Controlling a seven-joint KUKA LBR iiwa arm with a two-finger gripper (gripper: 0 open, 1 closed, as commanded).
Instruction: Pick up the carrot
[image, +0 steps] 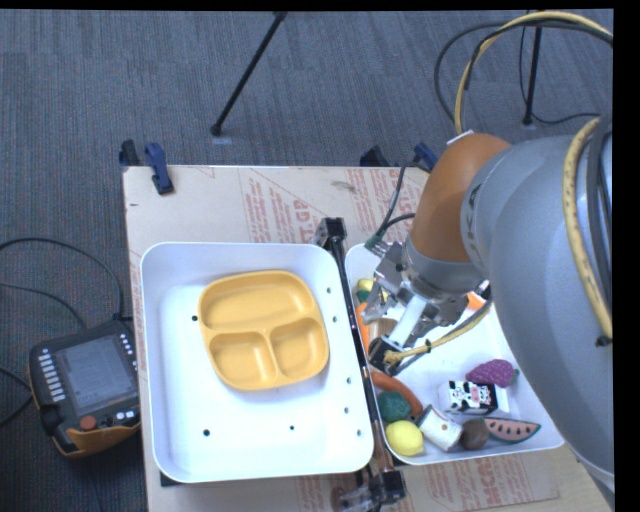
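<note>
We locate the gripper (392, 318) low over the left half of the right bin (445, 372), and we cannot tell whether it is released or clenched. We find the carrot (388, 381) lying against the left wall of that bin, just below the gripper in view and partly hidden by it, with a lemon (404, 437) at the bin's near left corner

Single fixed camera, mounted above the bench (240, 195) and looking down at a slant, near enough that the left bin (180, 420) and right bin (470, 360) spanned the lower frame. The arm (540, 240) occupied the right side; floor (100, 90) lay beyond the far edge.
</note>
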